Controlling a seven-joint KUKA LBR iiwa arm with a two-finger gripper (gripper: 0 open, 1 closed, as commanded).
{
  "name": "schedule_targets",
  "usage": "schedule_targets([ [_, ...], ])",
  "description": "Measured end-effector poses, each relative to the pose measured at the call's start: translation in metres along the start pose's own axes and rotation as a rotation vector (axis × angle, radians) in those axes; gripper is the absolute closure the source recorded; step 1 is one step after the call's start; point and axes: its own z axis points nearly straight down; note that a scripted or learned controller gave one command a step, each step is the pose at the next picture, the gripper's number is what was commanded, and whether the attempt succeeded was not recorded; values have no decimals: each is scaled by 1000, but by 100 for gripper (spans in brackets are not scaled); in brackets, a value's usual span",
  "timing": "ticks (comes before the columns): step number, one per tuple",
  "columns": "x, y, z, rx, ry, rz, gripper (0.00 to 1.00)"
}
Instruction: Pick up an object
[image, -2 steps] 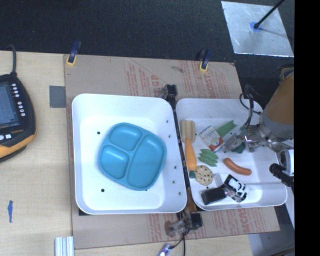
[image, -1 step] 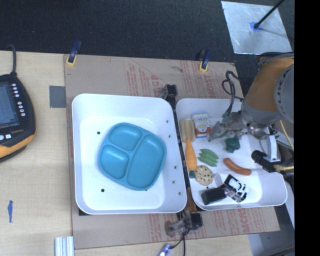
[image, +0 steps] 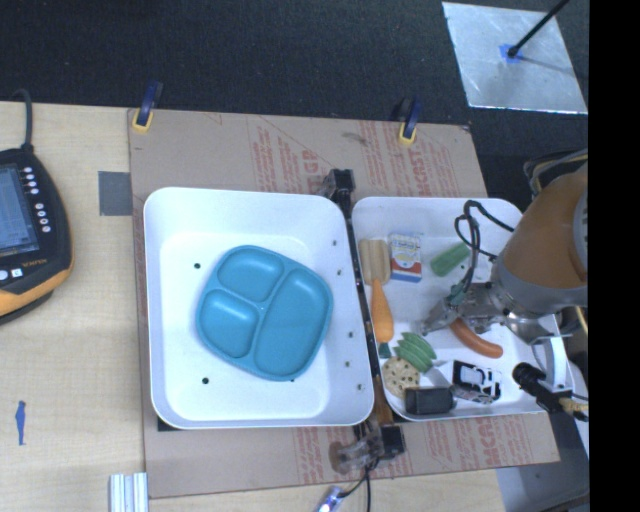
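Pendant (image: 25, 235): a black and orange handset with a screen, lying on the wooden counter (image: 70, 400) at the far left edge of the frame.
Left bin (image: 170, 215): white and shallow, left of centre; it holds a blue divided plate (image: 265, 312), which sits slightly tilted in the middle of it.
Clamps: a blue one (image: 148, 103) above the left bin's upper left corner, another (image: 407, 117) above the right bin, both on the brown cardboard sheet (image: 300, 150).
Right bin (image: 425, 208): white, touching the left bin along its side, crowded with small things.
Along its left wall: a wooden brush (image: 373, 262) with an orange carrot (image: 382, 313) just below it.
Upper middle: a small white carton (image: 404, 255), and right of it a green piece (image: 449, 259).
Lower part: a green ridged item (image: 415, 351), a speckled cracker-like piece (image: 400, 375), a black block (image: 429, 401), a black-and-white item (image: 474, 379).
Sausage (image: 476, 339): orange-red, right of centre in the bin, just under the pincer.
Pincer (image: 462, 312): low over the right bin's middle, reaching in from the right; I cannot tell whether it is open or closed, or whether it grips anything.
Arm (image: 545, 240): grey with an orange band, at the frame's right.
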Motion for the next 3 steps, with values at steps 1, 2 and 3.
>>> schedule_targets([
  [1, -51, 23, -1, -2, 0, 3, 0],
  [2, -8, 13, 0, 0, 0, -1, 0],
  [3, -10, 13, -10, 2, -1, -5, 100],
])
